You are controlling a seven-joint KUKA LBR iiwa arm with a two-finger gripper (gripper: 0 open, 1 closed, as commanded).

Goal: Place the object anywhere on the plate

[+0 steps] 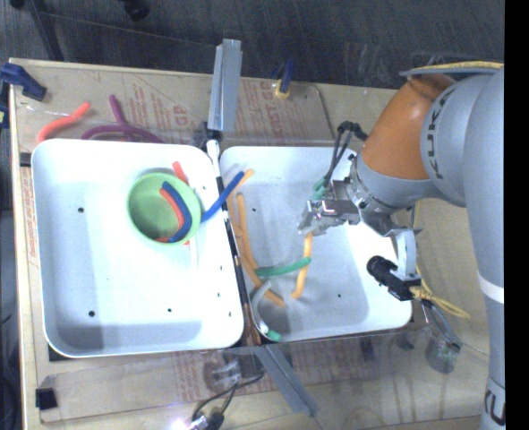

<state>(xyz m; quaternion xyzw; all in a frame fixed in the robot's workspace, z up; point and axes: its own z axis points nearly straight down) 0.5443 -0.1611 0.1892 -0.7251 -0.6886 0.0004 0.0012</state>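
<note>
Take the green plate (159,207) as your landmark; it sits in the left bin (85,276), toward that bin's upper right part. Across the plate lie a red strip (189,206) and a blue strip (195,215), curved along its right rim, so the plate already carries something. Just right of the plate, a long blue stick (226,195) leans over the divide between the two bins, and an orange stick (240,227) runs down along the left wall of the right bin (354,307).

Further right of the plate, well apart from it, a yellow-orange stick (303,262) hangs or lies beneath the gripper (322,213), with a green strip (285,268) crossing it lower down. That stick looks like the object of this try: thin, straight and light, its top end reaching up to the fingertips, its lower end near the bin floor.

You are at the pick stage, by my reading. The gripper sits over the middle of the right bin, far right of the plate. Whether the jaws are spread or pressed on the stick, I cannot tell; the wrist hides the tips. Do not count this as a hold yet.

The next move calls for a clean lift, then a carry leftward over the divide to the plate. Watch the green strip: it may drag along.
</note>
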